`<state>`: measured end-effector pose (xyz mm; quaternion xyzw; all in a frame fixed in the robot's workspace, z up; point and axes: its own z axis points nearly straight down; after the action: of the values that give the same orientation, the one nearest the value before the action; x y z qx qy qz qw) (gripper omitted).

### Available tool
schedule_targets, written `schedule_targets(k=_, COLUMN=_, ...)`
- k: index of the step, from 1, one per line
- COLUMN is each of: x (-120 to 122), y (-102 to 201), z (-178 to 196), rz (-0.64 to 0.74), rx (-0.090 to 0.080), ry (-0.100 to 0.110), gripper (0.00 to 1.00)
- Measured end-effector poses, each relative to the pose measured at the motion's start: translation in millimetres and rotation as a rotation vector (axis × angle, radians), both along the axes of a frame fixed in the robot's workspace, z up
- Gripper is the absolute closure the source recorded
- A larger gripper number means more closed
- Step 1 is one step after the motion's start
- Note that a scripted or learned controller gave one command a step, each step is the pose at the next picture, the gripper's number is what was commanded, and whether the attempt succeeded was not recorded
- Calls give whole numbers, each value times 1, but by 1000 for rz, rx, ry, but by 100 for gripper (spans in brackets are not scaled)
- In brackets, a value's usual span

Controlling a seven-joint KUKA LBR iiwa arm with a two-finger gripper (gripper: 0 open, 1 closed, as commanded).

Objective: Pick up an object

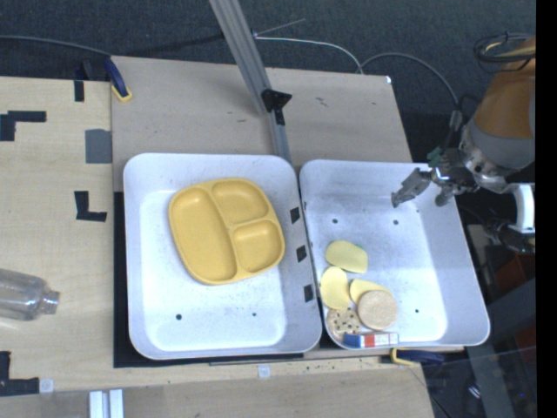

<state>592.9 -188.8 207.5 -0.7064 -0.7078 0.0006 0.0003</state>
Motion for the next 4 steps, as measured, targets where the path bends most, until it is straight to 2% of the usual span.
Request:
schedule_targets(k=1, x=22, y=87, z=-81, rz=6, rx=3, ry=6, gripper=0)
schedule_targets(k=2, x=31, y=103, z=-15, rz=2, rx=1, ry=-6, gripper=0)
schedule_targets(k=3, x=30, y=102, z=-10, rz=2, rx=1, ry=1, gripper=100)
schedule_targets(k=4, x=30, y=102, z=-10, rz=2, rx=0, ry=1, gripper=0)
